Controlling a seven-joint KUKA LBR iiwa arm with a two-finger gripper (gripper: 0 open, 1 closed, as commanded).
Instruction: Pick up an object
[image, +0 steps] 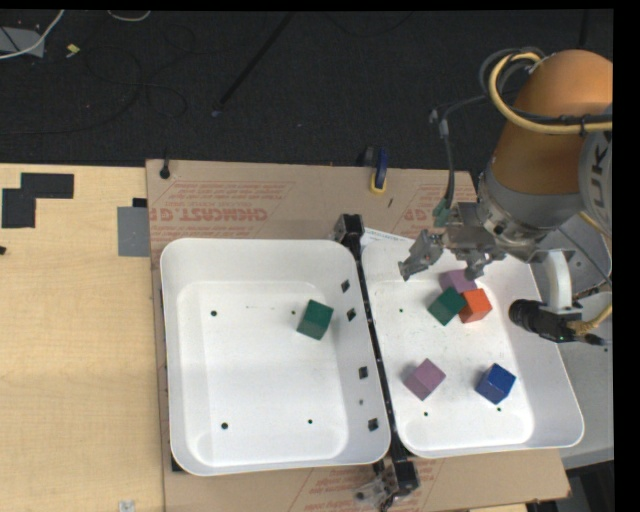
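Grey gripper (446, 256) hangs over far end of right bin (560, 425), fingers spread wide, nothing between them. Pick not yet made. Cluster just below gripper: purple block (456, 281), green cube (445, 307), orange cube (476, 304), touching. Nearer camera: second purple cube (424, 379), blue cube (495, 383). Left bin (185, 300), well left: another green cube (314, 320). Fingertip height above cluster hard to judge; purple block partly hidden. Target unclear.

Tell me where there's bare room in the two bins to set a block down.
Left bin: open floor all around the lone green block. Right bin: bare strip along the front wall. Crowded at its back, where the pincer hangs over the clustered blocks.
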